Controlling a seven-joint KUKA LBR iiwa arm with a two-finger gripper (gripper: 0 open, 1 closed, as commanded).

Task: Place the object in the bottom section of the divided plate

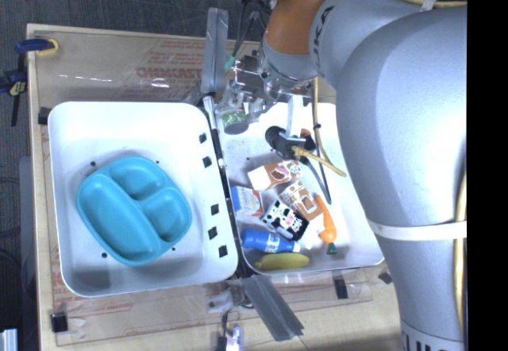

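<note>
Gripper (235, 107) sits over the top left corner of the right bin (359, 256); whether its jaws are released or clenched, cannot tell. Blue divided plate (133, 208) lies in the left bin (71, 131), all sections bare. Right bin holds a clutter: small cartons (274, 175), blue bottle (268, 241), carrot (326, 220), a yellow-green piece (283, 260) at the bottom edge.
</note>
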